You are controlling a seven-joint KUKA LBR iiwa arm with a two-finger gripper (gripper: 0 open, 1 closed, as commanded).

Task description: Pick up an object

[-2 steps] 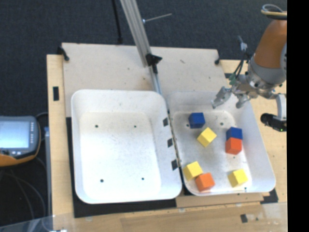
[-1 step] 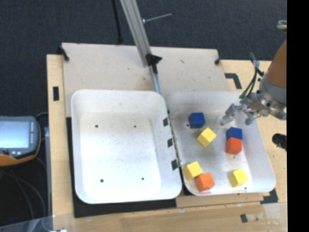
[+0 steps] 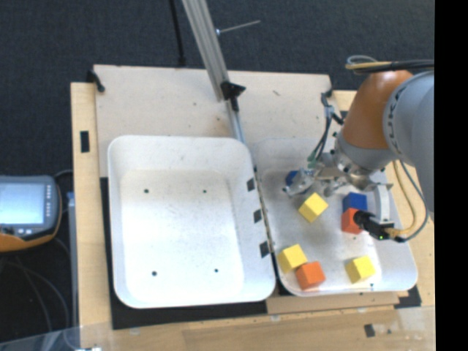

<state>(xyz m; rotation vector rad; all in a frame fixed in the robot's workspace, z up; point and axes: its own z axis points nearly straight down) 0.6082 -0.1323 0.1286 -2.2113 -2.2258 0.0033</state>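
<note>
- Camera view: gripper (image 3: pixel 319 183) sits low in the right bin (image 3: pixel 398 280), at its upper middle, hung from the grey arm (image 3: pixel 384 123) coming in from the right.
- Finger opening: cannot tell; wrist body and cables hide the tips. Nothing seen held.
- Nearest candidate: yellow cube (image 3: pixel 313 207), just below and a touch left of the gripper, looks touching or nearly touching the tip area, can't separate them.
- Cube sits rotated, corners roughly up/down in view, like a diamond. No long axis, it's a cube; faces run diagonal to the bin walls.
- Likely the target, judging by closeness; a grasp would want the fingers lined up with those diagonal faces.
- Other blocks: blue block (image 3: pixel 356 201) and red-orange block (image 3: pixel 352 221) just right of the gripper, partly under the wrist; second yellow cube (image 3: pixel 293 257) touching orange cube (image 3: pixel 311 275) near the front wall; third yellow cube (image 3: pixel 360 269) front right.
- Left bin (image 3: pixel 117 159) lies well apart from the gripper.
</note>
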